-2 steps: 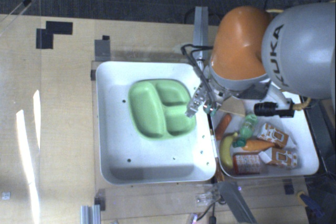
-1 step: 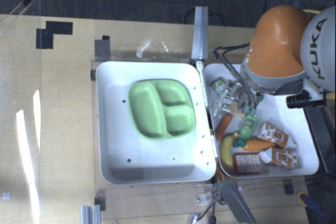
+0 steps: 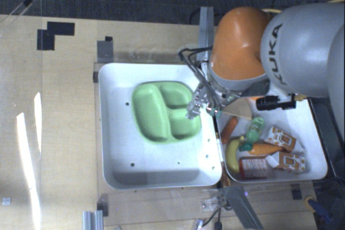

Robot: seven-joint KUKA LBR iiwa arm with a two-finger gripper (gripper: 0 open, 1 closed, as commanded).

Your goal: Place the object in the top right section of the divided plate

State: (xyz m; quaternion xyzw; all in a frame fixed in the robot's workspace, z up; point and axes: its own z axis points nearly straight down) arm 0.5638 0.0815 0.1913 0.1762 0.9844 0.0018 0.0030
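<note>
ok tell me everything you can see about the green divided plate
The green divided plate is pale green, smooth and looks like plastic. It has rounded corners and raised ridges that split it into one long section on its left and two smaller ones on its right. It lies flat on the floor of the left white bin, nearer that bin's right wall. The sections look bare. The claw hangs over its right edge, at the ridge between the two small sections.

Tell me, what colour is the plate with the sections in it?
Light green. The divided plate shows clearly in the camera view, lying in the left white bin.
</note>
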